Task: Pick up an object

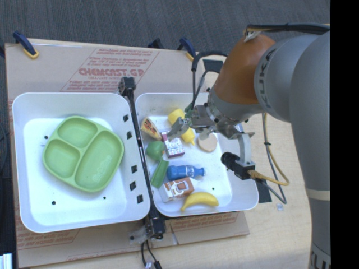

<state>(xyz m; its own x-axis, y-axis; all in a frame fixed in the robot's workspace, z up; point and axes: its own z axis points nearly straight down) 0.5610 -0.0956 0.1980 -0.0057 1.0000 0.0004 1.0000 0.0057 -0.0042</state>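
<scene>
The left bin [22,167] holds a green divided plate [84,153], lying flat toward its middle. The right bin [247,198] carries the loose objects. Along its left wall lie a pizza-slice toy [150,128], a green round piece [155,149] and a green cucumber-like piece [159,173]. Nearer the middle sit a small pink-and-white carton [174,147], a blue bottle [185,172] and a brown-and-white box [178,188]. A banana [199,201] lies by the front edge. Toward the back edge sit yellow pieces [176,116] and a beige round piece [208,143]. The gripper [184,124] hangs low among the yellow pieces; whether it is apart or clamped, I cannot tell.
</scene>
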